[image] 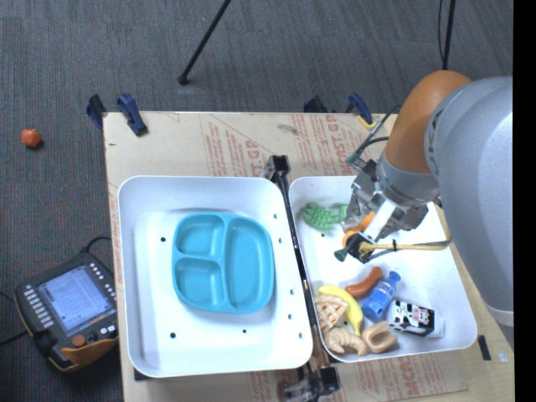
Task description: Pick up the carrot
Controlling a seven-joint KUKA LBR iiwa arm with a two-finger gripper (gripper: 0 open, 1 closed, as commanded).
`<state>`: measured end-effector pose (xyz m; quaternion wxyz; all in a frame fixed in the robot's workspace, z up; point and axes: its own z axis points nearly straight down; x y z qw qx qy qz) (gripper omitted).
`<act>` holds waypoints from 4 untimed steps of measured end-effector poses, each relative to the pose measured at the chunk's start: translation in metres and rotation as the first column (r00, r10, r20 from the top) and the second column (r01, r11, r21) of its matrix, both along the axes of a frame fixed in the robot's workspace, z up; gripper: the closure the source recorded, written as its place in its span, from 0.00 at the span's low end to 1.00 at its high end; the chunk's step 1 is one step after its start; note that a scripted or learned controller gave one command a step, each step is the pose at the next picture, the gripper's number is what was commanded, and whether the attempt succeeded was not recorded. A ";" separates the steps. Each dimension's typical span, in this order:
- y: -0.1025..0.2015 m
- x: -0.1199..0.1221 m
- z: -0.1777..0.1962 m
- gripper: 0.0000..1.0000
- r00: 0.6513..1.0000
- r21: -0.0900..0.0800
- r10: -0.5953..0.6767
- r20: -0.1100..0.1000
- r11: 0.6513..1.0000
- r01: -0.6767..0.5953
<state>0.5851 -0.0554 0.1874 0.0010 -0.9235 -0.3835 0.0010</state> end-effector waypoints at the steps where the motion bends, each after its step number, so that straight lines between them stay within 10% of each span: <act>1: 0.006 0.024 0.000 1.00 0.969 -0.001 -0.247 -0.001 0.969 0.247; 2: 0.007 0.024 0.000 0.00 0.970 -0.001 -0.245 -0.001 0.970 0.245; 3: -0.027 0.020 -0.101 0.00 0.954 -0.001 -0.300 -0.004 0.954 0.300; 4: -0.033 -0.045 -0.100 0.00 0.837 -0.001 -0.547 -0.003 0.837 0.547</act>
